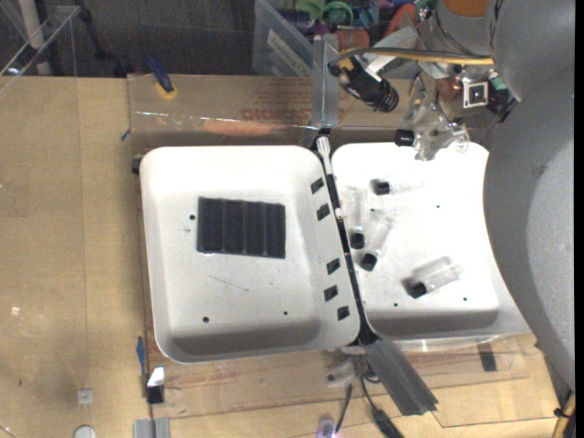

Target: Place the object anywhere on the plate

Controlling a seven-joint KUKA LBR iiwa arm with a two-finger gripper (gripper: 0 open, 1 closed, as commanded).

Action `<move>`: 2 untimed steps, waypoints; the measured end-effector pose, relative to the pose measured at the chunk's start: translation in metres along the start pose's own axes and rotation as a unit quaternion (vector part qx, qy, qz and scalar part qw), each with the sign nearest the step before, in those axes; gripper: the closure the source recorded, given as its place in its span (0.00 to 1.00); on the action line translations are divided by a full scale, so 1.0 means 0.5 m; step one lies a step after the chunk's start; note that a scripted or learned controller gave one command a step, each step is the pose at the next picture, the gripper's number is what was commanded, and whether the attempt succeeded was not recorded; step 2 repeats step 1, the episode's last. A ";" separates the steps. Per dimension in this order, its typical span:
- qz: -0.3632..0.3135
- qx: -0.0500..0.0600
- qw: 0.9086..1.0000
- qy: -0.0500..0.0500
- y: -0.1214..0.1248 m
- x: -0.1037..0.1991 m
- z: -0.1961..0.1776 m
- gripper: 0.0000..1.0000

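Note:
The plate [242,226] is a black ribbed rectangle lying flat in the middle of the left bin [173,181]. Several clear vials with black caps lie in the right bin [456,208]: one [381,187] near the back, a cluster [365,235] along the divider, and one [431,277] toward the front. My gripper [438,140] hangs over the back edge of the right bin, far from the plate. A small black cap [404,138] sits just left of the gripper; whether it is gripped is unclear.
A raised divider [336,245] with black clips separates the two bins. A clear tub of colourful toys [347,7] stands behind the bins. The arm's grey body [538,245] covers the right side of the view.

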State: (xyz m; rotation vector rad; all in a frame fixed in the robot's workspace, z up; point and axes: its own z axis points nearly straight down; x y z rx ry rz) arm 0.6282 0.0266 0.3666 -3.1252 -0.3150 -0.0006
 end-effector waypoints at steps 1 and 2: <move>-0.003 0.000 1.000 0.000 0.021 -0.016 -0.103 1.00; -0.003 0.000 1.000 0.000 0.021 -0.016 -0.103 1.00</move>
